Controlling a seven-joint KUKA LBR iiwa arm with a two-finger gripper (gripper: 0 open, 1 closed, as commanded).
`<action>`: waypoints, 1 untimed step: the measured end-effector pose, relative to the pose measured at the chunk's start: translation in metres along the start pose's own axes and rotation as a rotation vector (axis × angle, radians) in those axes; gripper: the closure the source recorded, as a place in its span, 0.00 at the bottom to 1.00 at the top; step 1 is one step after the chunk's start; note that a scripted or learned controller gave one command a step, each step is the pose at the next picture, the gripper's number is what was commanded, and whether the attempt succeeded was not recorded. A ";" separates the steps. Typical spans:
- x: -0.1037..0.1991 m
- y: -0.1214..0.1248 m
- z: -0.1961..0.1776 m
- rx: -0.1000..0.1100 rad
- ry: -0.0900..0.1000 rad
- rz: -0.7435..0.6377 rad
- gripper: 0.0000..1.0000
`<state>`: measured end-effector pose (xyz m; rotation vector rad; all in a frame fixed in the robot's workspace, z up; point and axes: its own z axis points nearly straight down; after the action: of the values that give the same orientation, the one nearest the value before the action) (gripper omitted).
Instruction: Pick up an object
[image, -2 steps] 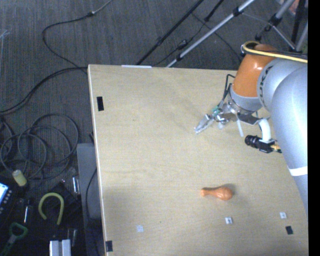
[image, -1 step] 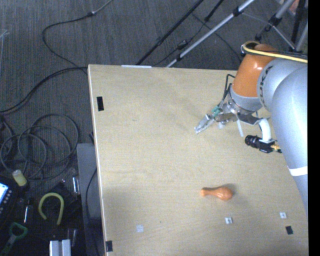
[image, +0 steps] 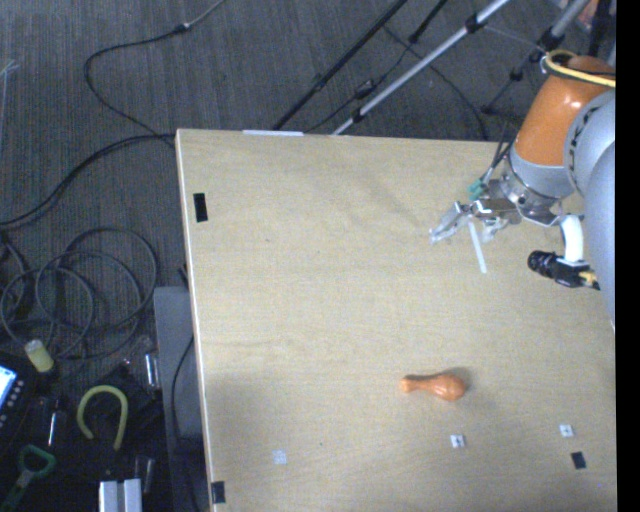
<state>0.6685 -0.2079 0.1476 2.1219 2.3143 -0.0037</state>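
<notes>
Orange pear-shaped object (image: 436, 386) on smooth tan board (image: 300, 300), metal claw (image: 458, 232) spread open, well apart.

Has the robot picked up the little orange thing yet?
Not yet. Nothing looks done: the small orange pear-shaped object lies on the pale wooden bench top. The arm's pincer is up near the right side with its fingers spread and nothing between them, well apart from the object. Reaching over, gripping and lifting are all left.
</notes>
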 end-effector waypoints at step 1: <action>-0.015 -0.001 0.064 0.000 0.001 -0.371 0.00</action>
<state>0.6685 -0.2232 0.0841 1.6584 2.6668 -0.0031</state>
